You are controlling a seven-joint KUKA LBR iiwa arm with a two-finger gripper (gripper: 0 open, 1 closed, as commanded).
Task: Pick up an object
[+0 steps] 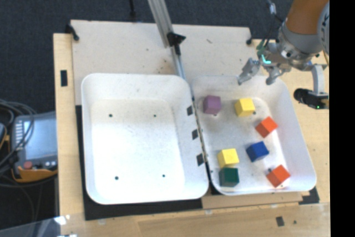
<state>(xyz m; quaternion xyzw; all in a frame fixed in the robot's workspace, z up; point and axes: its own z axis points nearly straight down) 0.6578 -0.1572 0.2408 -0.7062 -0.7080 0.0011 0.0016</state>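
Camera view has the gripper (259, 73) hovering, fingers spread wide and holding nothing, over the right bin's (297, 119) far rim, poised above 7 loose blocks.

Speckled matt white plastic bins (138, 83)

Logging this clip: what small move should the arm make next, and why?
Probably lower the pincer forward onto the upper yellow cube. The pincer hangs open over the right bin's far rim with nothing between its fingers, and that cube lies nearest, standing apart from the purple cube and the orange cube.
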